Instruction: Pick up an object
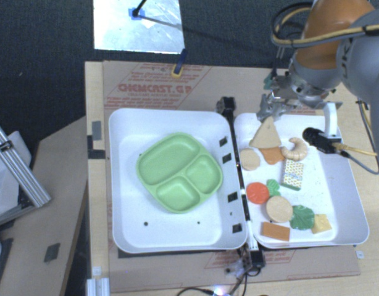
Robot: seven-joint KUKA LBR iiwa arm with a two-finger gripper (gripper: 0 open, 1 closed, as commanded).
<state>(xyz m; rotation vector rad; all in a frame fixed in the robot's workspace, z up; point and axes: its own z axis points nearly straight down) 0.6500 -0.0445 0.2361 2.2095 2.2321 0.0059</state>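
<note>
My gripper [271,108] hangs over the far left corner of the right bin [350,196]. Directly below it a tan wedge [266,134] lies with its tip pointing up toward the gripper. Around the wedge are an orange piece [273,155], a round beige biscuit [250,160] and a pale croissant [295,148]. Further forward lie a patterned white box [293,174], a red disc [258,193], a beige round [279,208], a green leafy piece [302,217], a yellow block [323,223] and an orange block [275,231].
The left bin [124,134] holds a green divided plate [179,172]. A black clamped divider [236,165] separates the two bins. A shiny sheet [140,17] lies beyond the bench. The arm's orange band [331,17] looms over the right bin's far edge.
</note>
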